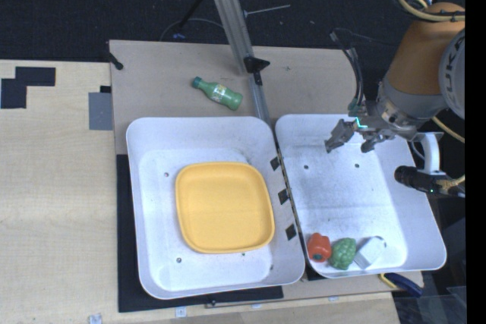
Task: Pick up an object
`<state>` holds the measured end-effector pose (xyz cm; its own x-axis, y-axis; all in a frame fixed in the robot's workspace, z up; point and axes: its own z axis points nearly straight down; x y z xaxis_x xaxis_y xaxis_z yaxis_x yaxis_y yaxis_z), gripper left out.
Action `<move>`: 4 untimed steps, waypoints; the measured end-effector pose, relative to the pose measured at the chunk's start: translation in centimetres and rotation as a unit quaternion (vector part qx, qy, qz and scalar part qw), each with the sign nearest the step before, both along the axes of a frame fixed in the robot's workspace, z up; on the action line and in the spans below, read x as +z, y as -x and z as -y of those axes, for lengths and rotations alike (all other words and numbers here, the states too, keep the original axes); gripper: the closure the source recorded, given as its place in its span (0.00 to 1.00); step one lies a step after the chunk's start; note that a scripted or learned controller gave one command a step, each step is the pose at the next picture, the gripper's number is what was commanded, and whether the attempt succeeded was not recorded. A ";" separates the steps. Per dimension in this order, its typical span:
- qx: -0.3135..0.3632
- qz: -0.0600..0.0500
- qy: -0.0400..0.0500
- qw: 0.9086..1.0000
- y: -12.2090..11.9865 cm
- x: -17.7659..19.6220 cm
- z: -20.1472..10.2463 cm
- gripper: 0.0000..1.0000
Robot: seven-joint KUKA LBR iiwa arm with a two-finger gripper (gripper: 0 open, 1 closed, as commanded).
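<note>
The gripper [355, 139] hangs with its fingers apart and nothing between them over the right bin [410, 186], near its far edge. At that bin's near edge lie a red pepper [319, 246], a green lump [342, 253] and a white block [368, 252], touching in a row. They look like small, light, stiff toys, probably smooth, and the pepper at the row's open end is likely the easiest to pinch across its middle.

A robot arm [425, 68] with a wide orange band, rounded and smooth, above a grey wrist section. On the grey casing to the right of the orange band, part of a dark printed letter shows. Below the orange band, the wrist narrows to a metal-grey collar with a small green light on its left. A thin black cable runs up from that collar. The gripper [357, 139] under the collar has two dark fingers, possibly bare metal.
</note>
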<state>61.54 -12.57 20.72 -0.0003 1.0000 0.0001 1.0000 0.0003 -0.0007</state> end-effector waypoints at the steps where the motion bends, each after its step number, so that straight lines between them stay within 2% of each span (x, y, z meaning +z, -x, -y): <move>1: 0.000 0.000 0.000 1.000 0.0 0.0 0.0 0.00; 3: 0.000 -0.002 0.000 1.000 0.8 -11.1 0.6 0.00; 4: -0.001 0.000 0.000 1.000 0.7 -9.8 0.7 1.00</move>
